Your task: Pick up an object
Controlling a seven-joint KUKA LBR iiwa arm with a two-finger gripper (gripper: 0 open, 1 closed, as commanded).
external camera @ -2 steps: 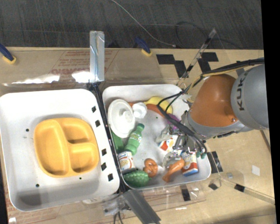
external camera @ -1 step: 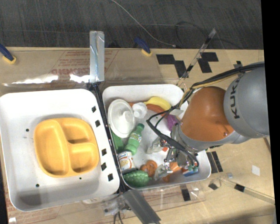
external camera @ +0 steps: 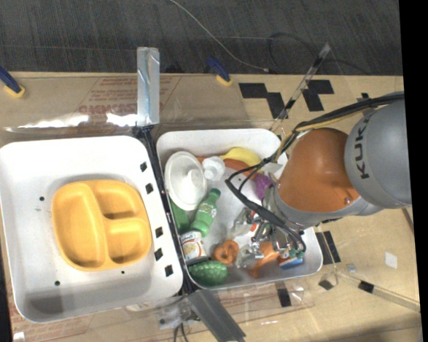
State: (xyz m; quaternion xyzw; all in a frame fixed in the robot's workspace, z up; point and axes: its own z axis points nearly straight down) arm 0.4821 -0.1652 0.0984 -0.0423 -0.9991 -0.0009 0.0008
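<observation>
Camera view showed the grey arm's gripper low in the right white bin, near its front edge; whether it was open I could not tell. Toys crowded it: a green plastic bottle, white bowl, yellow banana, orange ring. A yellow divided tray sat mid left bin. "KU" showed on the arm.

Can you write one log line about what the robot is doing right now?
arm: over right white bin | hand: low among toys, grip unclear | nearby: green plastic bottle | left white bin: yellow divided tray
</observation>
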